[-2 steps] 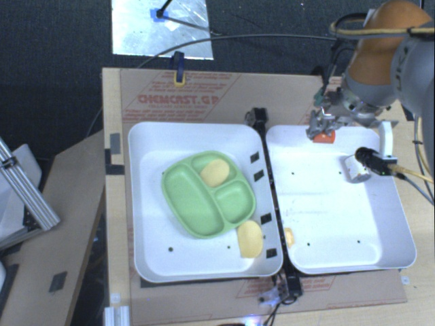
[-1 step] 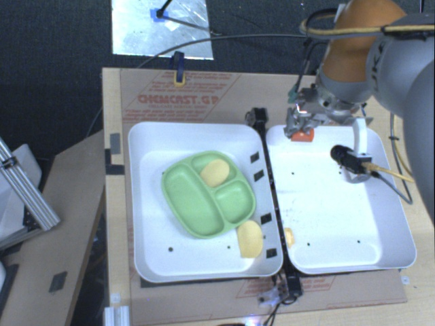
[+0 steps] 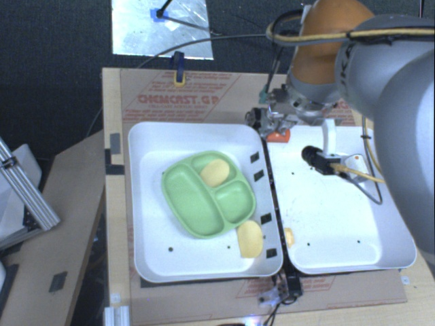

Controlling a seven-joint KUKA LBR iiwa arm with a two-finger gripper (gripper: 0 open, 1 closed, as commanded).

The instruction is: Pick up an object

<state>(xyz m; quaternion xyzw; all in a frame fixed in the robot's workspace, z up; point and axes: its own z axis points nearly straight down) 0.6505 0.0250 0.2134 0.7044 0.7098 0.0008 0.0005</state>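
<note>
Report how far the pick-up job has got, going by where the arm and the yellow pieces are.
Done: nothing looks picked. One yellow piece lies in a compartment of the green divided plate, another on the left bin floor beside the plate.
In hand: the gripper sits at the far end of the divider between the bins, with no object visible in it.
Left: reach an object, grasp it and lift.

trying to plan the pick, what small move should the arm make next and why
Probably a short move left and toward the near edge, to the yellow piece in the green plate. The end effector sits at the far end of the divider between the bins, by a small orange item, above nothing large. Another yellow piece lies beside the plate.
</note>
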